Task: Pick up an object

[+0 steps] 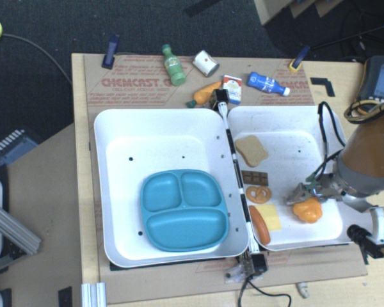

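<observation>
Over in the right bin [294, 139], near its front right corner, the gripper [305, 196] sits low against an orange toy fruit [308, 211]; whether its fingers grip it I cannot tell. Bread [251, 150], a chocolate bar [254, 178], a pretzel [258, 194], cheese [271, 219] and a sausage [260, 225] crowd the left wall. Beside it, the left bin [153, 136] holds a blue divided tray [184, 208]. Bottles lie on the cardboard behind.

Left bin [115, 139]: back half free; blue tray [184, 208] fills front.
</observation>
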